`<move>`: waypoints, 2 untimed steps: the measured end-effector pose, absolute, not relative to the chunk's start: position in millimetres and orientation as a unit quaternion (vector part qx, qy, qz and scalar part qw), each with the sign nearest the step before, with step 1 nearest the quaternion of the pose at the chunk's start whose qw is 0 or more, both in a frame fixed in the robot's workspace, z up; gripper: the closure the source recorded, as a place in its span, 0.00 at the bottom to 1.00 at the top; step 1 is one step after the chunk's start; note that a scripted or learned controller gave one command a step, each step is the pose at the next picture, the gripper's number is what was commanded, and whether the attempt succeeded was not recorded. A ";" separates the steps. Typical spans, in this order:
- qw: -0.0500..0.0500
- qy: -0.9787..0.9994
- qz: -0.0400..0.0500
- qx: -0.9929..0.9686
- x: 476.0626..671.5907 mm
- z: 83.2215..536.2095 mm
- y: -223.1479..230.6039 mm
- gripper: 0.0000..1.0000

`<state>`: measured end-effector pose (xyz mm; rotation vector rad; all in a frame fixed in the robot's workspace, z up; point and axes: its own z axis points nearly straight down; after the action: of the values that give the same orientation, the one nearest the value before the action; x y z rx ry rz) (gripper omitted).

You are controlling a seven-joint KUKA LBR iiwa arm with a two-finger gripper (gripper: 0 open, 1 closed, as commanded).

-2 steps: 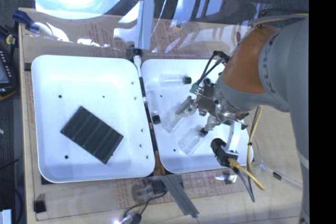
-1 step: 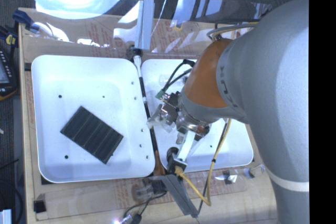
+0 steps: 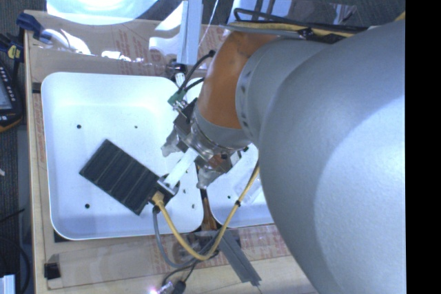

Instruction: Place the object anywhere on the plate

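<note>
Camera view: I see the grey arm (image 3: pixel 331 148) filling the 3 o'clock side, its orange band (image 3: pixel 224 89) near centre
Pincer (image 3: pixel 185 179): low at the left bin's 4 o'clock side; I cannot tell whether it is apart or together
Dark ribbed slab (image 3: pixel 118 175): flat and skewed in the left bin, toward 7 o'clock, its 4 o'clock corner just beside the pincer
Left bin (image 3: pixel 69 100): white, on the bench (image 3: pixel 103 261)
Right bin (image 3: pixel 234 213): mostly under the arm
Yellow cable (image 3: pixel 176 234): loops toward 6 o'clock
</note>
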<state>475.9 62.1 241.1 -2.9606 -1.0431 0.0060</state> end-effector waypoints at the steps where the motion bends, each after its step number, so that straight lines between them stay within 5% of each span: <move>1: 0.002 -0.375 0.003 -0.927 598.1 195.1 94.6 1.00; 2: 0.001 -0.444 0.002 -0.896 649.6 190.4 34.8 1.00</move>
<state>649.6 34.8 190.4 -2.8126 -1.3933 0.0049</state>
